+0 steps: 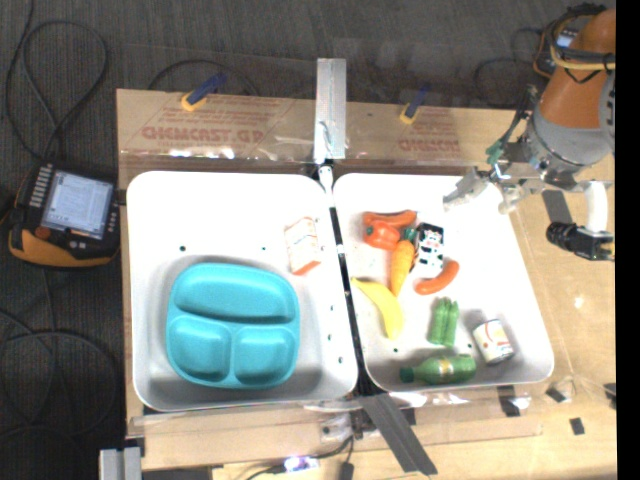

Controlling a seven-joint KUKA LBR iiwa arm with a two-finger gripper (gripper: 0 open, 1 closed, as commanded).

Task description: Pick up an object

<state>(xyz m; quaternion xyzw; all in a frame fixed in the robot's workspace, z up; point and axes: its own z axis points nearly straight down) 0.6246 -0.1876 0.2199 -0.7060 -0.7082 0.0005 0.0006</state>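
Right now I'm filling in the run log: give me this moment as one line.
phase: approach | gripper: over right bin's upper right corner, nothing seen held | nearest: orange pepper | left bin: blue tray, carton

camera: i have one fixed view, mounted above the bench (560, 298).
facing: it looks down at a slant — the far edge of the bench sits at the top of my view.
distance: far enough that i see both the left bin (150, 208) and the right bin (500, 268) whole, plus dark floor around them.
arm side: the arm (575, 108) enters from my right.
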